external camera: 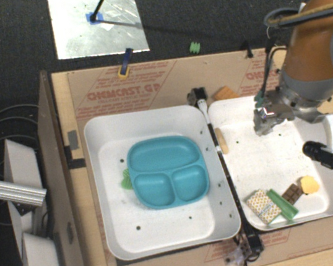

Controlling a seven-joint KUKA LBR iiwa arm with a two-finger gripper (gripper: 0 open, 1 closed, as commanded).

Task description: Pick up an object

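Photographer: Nearest the lens, at the near end of the right bin (246, 160): checkered packet (263, 205), touching green bar (282, 204) on its right; just beside that, brown block (293, 192), then yellow piece (309, 185) on the arm's side.

Desk: And the gripper?

Photographer: Poised over the far part of the same bin, gripper (266, 121) pointing down, well apart from that cluster; open or closed, cannot tell from this angle.

Desk: Left bin?

Photographer: Taken up largely by teal divided plate (167, 170), lying flat in left bin (109, 188); green scrap (125, 179) peeking out at the plate's left edge; small tan stick (221, 140) lying along the rim between the two bins; both bins side by side on cardboard-covered surface (165, 82).
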